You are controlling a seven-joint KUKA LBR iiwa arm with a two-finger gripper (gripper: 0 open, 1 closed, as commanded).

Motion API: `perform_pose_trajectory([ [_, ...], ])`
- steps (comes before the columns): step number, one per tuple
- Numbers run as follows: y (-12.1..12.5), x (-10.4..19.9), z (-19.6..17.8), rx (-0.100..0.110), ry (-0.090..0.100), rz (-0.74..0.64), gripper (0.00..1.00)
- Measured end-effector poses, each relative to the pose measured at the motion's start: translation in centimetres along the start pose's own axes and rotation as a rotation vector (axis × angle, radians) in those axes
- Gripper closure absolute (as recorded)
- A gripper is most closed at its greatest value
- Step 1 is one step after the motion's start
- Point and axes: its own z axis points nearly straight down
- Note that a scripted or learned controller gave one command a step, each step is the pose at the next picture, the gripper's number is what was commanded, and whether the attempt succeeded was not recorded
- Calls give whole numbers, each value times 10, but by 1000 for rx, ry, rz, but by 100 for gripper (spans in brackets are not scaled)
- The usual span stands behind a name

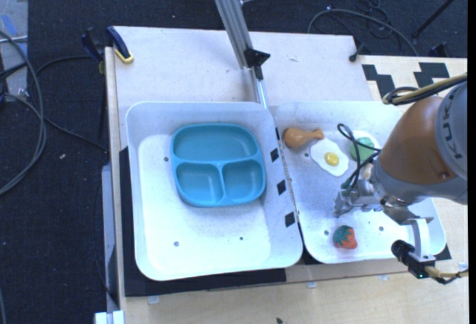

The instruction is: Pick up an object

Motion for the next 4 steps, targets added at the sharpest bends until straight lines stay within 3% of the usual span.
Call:
perform_pose_trajectory([
  [1, -6, -5, -47, 5, 3, -2, 100],
  [3, 7, -8, -129, 4, 3, -6, 100],
  [4, 26, 52, -135, 6, 6, -12, 100],
])
